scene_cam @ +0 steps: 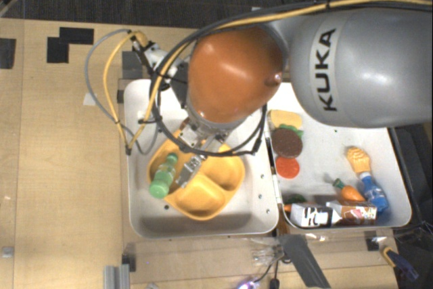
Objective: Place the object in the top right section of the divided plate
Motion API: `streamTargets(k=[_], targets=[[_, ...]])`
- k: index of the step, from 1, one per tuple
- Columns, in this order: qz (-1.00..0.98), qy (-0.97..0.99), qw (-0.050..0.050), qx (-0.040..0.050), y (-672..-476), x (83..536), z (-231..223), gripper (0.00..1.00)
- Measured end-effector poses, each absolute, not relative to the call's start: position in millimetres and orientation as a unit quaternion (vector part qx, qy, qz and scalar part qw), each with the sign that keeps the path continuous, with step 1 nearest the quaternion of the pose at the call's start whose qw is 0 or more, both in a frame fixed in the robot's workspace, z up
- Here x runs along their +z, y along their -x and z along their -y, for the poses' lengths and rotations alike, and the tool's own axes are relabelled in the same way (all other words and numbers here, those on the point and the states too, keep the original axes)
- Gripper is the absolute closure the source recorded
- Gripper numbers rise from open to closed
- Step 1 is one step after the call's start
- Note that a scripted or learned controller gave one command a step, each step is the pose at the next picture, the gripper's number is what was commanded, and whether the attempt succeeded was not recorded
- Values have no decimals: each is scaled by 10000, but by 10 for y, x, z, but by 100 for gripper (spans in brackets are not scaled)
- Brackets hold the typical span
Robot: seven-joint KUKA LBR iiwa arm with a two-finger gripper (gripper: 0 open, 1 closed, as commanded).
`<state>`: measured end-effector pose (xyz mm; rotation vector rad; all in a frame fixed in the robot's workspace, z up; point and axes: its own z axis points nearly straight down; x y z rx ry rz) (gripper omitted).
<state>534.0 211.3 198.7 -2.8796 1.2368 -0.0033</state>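
One green bottle (163,177) in yellow plate (226,179), just left of gripper (187,170)

The right bin (396,166) holds a burger (287,132), red disc (287,168), carrot (349,193) and blue bottle (373,191).

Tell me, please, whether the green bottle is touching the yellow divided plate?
Touching. The camera view shows the green bottle lying inside the left section of the yellow divided plate, its body resting on the plate's surface with no gap visible.

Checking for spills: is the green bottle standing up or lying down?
Lying down: the green plastic bottle rests on its side in the yellow divided plate's left section.
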Motion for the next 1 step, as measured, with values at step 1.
streamTargets(k=[1], targets=[[-3948, 9188, 38, -10, -5340, 1986, -2113, 0]])
